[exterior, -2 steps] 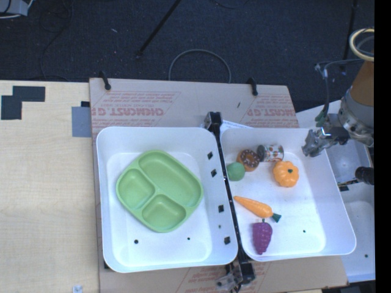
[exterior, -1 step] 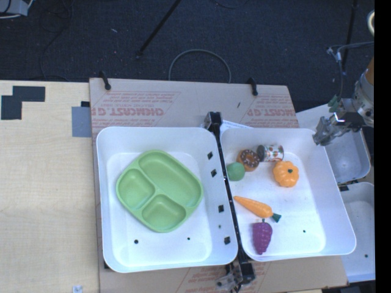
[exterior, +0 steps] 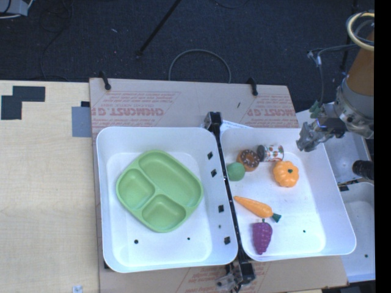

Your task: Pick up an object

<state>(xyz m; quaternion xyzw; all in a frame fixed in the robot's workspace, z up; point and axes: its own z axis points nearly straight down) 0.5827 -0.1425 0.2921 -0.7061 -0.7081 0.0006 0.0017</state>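
Note:
The right bin point(exterior: 317, 224) holds several toy foods: an orange pumpkin point(exterior: 285, 174), a carrot point(exterior: 253, 207), a purple bunch of grapes point(exterior: 262, 236), a green ball point(exterior: 235, 171), a brown donut point(exterior: 248, 159) and a small can point(exterior: 272, 152) lying on its side. My gripper point(exterior: 307, 140) hangs over the bin's far right rim, up and to the right of the pumpkin and the can. Nothing is seen between its fingers.
The left bin point(exterior: 116, 157) carries a green divided plate point(exterior: 159, 190). A black divider point(exterior: 223, 188) runs between the two bins. Cardboard lies under the bins, with a wooden bench to the left and cables on the dark floor behind.

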